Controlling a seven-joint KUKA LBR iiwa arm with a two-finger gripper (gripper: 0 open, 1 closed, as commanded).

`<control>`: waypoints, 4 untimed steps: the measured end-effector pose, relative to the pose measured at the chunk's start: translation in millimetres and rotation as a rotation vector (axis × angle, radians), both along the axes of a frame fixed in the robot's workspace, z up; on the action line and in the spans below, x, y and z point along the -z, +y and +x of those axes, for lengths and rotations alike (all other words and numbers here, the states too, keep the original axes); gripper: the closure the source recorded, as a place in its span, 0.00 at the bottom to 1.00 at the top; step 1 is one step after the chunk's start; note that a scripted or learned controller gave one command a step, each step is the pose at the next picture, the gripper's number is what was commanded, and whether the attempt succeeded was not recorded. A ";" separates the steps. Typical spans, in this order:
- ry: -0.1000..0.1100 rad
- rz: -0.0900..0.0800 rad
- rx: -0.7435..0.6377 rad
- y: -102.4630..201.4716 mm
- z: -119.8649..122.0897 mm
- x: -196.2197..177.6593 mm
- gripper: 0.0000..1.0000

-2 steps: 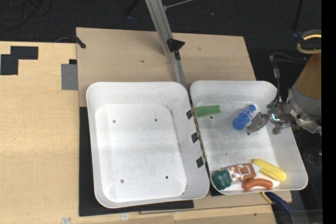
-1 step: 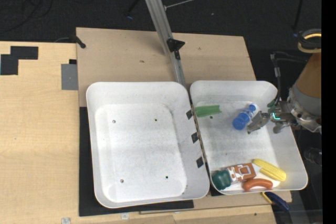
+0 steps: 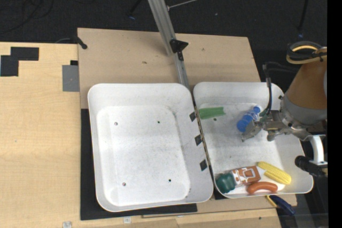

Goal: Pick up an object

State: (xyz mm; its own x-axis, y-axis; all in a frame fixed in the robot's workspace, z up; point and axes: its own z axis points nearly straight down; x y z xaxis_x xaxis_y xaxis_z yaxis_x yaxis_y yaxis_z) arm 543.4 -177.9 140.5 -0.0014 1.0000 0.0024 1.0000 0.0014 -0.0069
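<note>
We saw the arm (image 3: 307,91) reaching in from three o'clock over the right bin (image 3: 230,92), its gripper (image 3: 260,131) low near that bin's right side. We could not tell how the jaws stood, nor whether they had hold of anything. Just beside the gripper, toward nine o'clock of it, lay a blue bottle-like object (image 3: 247,120); whether the two touched we could not make out. A green block (image 3: 211,112) rested at the bin's upper left, near the divide between the bins. Along the six o'clock edge of the right bin sat a cluster: a dark green object (image 3: 226,182), a small orange-and-white packet (image 3: 246,174) beside it, a yellow corn cob (image 3: 274,172) toward three o'clock, and an orange sausage-shaped piece (image 3: 262,188) below the packet. The left bin (image 3: 140,92) lay beside the right one on the worktop (image 3: 37,131). A grey metal rail (image 3: 160,13) slanted up toward twelve o'clock behind the bins.
</note>
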 end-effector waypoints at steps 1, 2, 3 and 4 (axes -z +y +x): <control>-0.006 -0.002 0.003 0.3 0.6 49.1 0.00; -0.006 -0.001 0.008 -0.4 0.2 38.5 1.00; -0.003 -0.001 0.000 -0.3 9.5 -12.6 1.00; -0.010 -0.003 -0.001 -3.6 6.3 -74.7 1.00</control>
State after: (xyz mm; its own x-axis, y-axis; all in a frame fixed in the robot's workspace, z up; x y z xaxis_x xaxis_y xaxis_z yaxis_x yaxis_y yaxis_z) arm 549.7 -181.5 215.2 -0.0021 1.0000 -0.0009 1.0000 0.0021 0.0032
